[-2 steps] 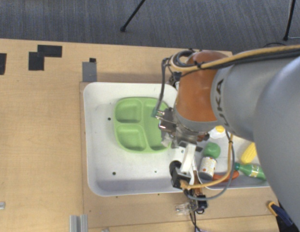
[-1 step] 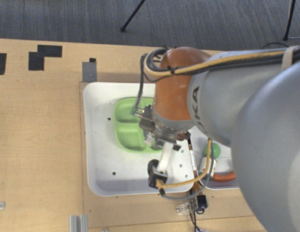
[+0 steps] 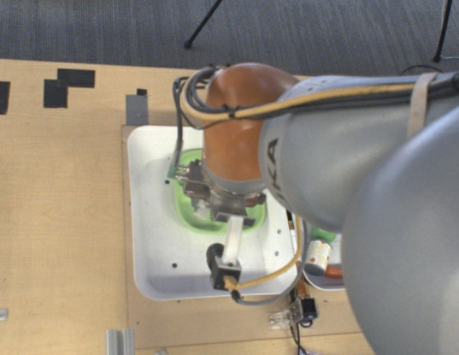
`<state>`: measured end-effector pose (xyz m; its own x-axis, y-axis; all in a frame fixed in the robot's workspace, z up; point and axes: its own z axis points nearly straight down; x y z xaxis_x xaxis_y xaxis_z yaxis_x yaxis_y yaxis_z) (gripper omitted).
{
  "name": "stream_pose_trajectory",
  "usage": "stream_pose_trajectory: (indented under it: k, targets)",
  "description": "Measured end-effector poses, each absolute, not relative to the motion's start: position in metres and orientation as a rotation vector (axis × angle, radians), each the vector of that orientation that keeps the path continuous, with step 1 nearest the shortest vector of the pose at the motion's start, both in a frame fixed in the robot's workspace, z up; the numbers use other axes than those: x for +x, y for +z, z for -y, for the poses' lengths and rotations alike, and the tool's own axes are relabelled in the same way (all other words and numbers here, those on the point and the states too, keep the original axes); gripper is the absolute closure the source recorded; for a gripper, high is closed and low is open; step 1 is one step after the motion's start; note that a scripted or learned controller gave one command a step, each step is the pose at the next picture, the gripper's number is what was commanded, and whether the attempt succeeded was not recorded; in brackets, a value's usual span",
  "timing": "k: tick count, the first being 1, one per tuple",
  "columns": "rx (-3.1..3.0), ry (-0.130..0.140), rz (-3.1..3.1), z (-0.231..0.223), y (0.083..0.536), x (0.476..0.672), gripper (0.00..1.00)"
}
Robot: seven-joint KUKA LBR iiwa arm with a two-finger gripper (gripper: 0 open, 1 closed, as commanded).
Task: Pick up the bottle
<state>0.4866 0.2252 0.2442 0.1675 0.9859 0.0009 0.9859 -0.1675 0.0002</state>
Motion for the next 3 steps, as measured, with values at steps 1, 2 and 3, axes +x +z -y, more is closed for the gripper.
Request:
stream_pose_trajectory:
  k: [1, 2, 3]
  targets:
    - [-2.684, -0.001, 1.632, -0.235, 0.303, 0.487, 1.00]
    - [-2.677, -0.002, 1.643, -0.235, 0.313, 0.487, 1.00]
    - [-2.859, -0.005, 1.301, -0.165, 0.386, 0.487, 1.00]
